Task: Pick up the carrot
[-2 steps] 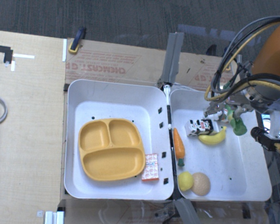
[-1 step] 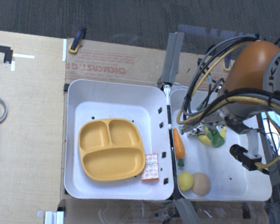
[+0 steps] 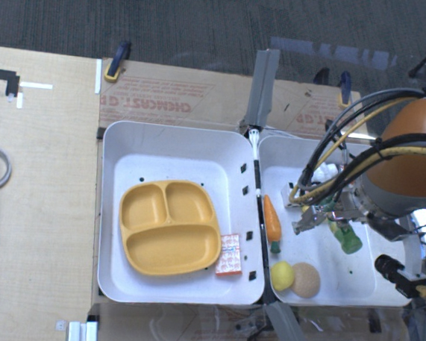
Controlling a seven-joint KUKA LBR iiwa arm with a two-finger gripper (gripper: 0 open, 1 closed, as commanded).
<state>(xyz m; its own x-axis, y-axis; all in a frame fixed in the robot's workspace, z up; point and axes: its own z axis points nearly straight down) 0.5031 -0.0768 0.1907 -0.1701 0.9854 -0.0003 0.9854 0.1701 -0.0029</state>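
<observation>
Camera view: carrot (image 3: 271, 217) lying in the right bin (image 3: 351, 292), hard against the divider wall, orange body lengthwise, green end toward the lemon (image 3: 282, 275). Gripper (image 3: 307, 221) just right of the carrot, low over the bin floor, apart from the carrot; spread or pressed together, cannot tell. Beige round thing (image 3: 306, 280) touching the lemon. Green item (image 3: 349, 240) further right of the carrot. Yellow divided plate (image 3: 170, 227) and small red-and-white packet (image 3: 229, 254) left of the carrot, in the left bin (image 3: 113, 194).

Right bin (image 3: 351, 295) | carrot (image 3: 271, 218) against left wall, bare floor on its right | lemon (image 3: 282, 275), tan ball (image 3: 306, 280) crowd front | green item (image 3: 349, 239) beside tool (image 3: 307, 221)
</observation>
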